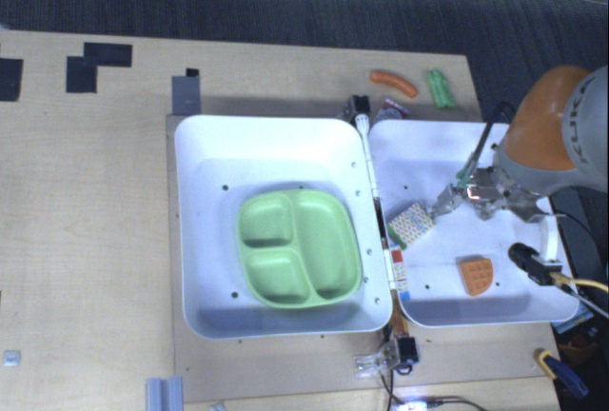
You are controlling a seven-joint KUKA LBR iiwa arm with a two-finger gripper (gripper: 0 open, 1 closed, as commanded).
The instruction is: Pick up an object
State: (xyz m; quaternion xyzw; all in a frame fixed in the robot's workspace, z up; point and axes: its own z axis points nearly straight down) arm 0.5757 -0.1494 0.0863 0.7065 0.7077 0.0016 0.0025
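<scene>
arm (561,138) cut off at right edge, end effector (445,203) fingers too small to read

Layout around the gripper (440,206)
Patterned block (411,225) touches its left side; waffle piece (477,275) lies nearer the camera; divided plate (298,247) sits in the far-left bin (205,162).

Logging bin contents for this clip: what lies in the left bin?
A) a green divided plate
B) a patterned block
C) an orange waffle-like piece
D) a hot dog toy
A: the green divided plate lies in the left bin, while the orange waffle-like piece and the patterned block lie in the right bin.
</scene>
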